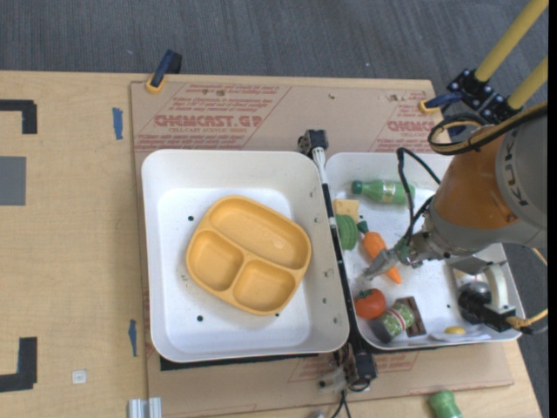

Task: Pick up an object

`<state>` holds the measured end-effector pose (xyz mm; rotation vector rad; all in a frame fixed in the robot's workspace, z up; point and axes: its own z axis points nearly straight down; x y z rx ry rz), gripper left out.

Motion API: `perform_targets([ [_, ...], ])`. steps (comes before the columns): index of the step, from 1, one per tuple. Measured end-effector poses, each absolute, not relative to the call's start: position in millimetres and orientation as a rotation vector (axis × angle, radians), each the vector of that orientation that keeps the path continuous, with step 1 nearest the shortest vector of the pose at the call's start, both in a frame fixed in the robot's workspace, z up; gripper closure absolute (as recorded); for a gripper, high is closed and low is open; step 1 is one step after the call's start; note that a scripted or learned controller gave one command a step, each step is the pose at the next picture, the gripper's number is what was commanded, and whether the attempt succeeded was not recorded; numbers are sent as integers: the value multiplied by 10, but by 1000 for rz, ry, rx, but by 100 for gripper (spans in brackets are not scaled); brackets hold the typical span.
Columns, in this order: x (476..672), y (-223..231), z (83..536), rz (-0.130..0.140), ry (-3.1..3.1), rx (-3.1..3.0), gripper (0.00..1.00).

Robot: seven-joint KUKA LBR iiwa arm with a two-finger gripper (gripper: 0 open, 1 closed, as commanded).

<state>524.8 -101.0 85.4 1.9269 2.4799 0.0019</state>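
The right white bin (435,340) holds several small things. An orange carrot (374,246) lies near its middle left. My gripper (385,266) is low in this bin, right over the carrot's lower end and seemingly touching it. A green bottle (380,191) lies at the bin's far side. Close to the left wall are a yellow wedge (347,208) and a green piece (347,232). A red tomato (370,303) and a small can (398,319) sit at the near left.
The left white bin (165,233) carries a yellow divided plate (249,254). A small yellow bit (454,329) lies by the right bin's near wall. A green object (444,403) rests on the bench outside the bins.
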Motion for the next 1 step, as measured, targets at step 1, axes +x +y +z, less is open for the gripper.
perform_targets([
  [1,5257,-1000,954,6,2480,1926,100],
])
